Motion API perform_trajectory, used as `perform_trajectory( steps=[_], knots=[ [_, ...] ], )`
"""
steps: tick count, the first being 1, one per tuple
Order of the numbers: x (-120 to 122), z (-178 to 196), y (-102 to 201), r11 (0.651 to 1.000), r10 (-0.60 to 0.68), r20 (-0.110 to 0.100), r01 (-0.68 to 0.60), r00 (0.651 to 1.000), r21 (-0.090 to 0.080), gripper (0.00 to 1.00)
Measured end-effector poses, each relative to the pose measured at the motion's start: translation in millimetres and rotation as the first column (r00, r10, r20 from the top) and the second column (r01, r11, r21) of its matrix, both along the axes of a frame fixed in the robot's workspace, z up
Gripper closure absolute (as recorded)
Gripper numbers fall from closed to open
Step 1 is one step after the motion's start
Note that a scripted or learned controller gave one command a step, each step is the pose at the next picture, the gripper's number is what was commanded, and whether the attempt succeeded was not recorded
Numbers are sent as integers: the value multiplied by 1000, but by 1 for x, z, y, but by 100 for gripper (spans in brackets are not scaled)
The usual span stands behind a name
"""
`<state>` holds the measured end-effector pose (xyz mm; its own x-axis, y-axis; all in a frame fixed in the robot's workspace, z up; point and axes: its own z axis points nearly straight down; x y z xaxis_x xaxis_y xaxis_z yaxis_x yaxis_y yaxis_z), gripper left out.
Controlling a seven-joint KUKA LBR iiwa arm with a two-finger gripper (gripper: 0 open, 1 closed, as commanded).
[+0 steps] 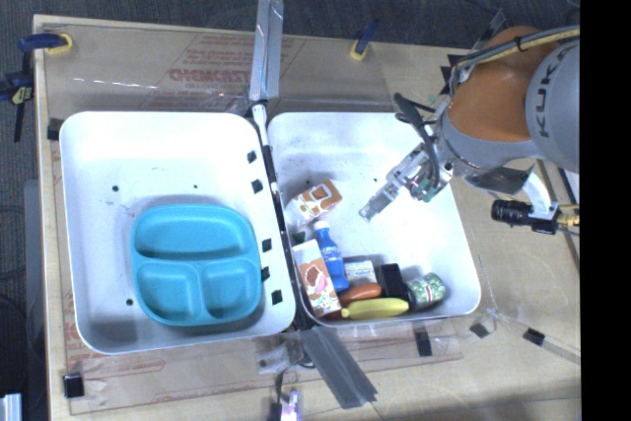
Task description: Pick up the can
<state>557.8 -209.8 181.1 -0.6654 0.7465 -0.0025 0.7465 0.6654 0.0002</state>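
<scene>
The end effector (380, 202) hovered apart from the can (427, 290), its state indiscernible; approach should descend centred, avoiding the banana (375, 308).

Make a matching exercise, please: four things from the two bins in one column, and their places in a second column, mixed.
Things:
1. blue tray
2. can
3. banana
4. pincer

Places:
A. near edge of the right bin, beside the can
B. above the middle of the right bin
C. left bin
D. near right corner of the right bin

Pairs: 1-C, 2-D, 3-A, 4-B
</scene>
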Motion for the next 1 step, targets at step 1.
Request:
perform_trajectory(
  steps=[1],
  knots=[
    [-80,-83,0,1000,0,-1,0,1000,2,0]
  ],
)
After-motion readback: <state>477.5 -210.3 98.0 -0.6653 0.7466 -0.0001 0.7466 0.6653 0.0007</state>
